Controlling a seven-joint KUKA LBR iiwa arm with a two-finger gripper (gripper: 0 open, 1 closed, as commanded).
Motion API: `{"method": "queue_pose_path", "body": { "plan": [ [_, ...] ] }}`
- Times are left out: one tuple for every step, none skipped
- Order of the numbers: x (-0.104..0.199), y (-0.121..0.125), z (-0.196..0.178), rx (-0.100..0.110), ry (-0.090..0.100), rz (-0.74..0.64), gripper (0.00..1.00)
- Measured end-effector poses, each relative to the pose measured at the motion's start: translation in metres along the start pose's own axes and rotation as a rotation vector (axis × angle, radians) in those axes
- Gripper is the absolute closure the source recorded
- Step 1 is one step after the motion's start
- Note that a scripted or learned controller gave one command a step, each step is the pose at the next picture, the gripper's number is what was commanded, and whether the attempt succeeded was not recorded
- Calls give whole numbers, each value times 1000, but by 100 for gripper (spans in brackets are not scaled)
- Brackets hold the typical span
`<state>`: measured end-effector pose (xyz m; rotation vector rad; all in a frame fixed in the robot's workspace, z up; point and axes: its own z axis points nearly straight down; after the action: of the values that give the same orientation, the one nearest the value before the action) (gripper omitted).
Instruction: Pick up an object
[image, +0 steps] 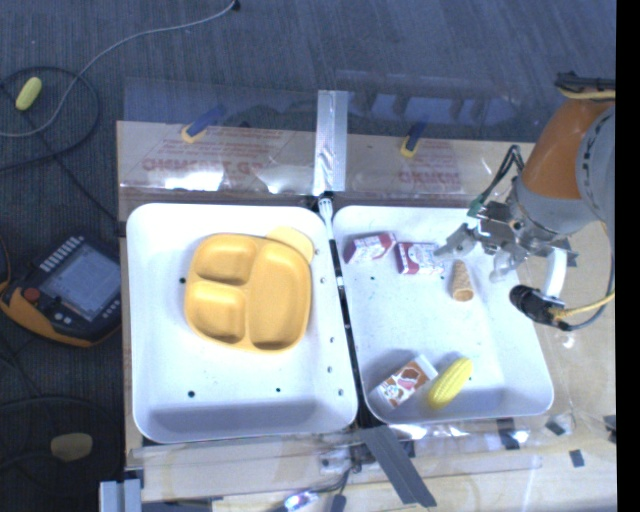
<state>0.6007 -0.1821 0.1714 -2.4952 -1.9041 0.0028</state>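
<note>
My gripper (474, 257) hangs over the back right part of the right bin (520, 380), open, with nothing between its fingers. Just below its left finger lies a small tan cone (461, 280) on the bin floor. Two red-and-white cartons (369, 246) (415, 258) lie to the left of the gripper along the back wall. At the front of the same bin, a third carton (404, 384) lies beside a yellow corn cob (451, 381).
The left bin (160, 390) holds a yellow sectioned plate (248, 290) with a pale yellow round piece (293, 240) behind it. The ridge where the two bins meet (340, 320) runs down the middle. A black cable loops by the wrist (545, 303) at the right rim.
</note>
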Motion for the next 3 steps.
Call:
{"method": "queue_pose_path", "body": {
  "plan": [
    [9,36,68,-22,-3,7,0],
    [52,27,72,-33,-8,-147,0],
    [49,22,71,-38,-4,-121,0]
  ]
}}
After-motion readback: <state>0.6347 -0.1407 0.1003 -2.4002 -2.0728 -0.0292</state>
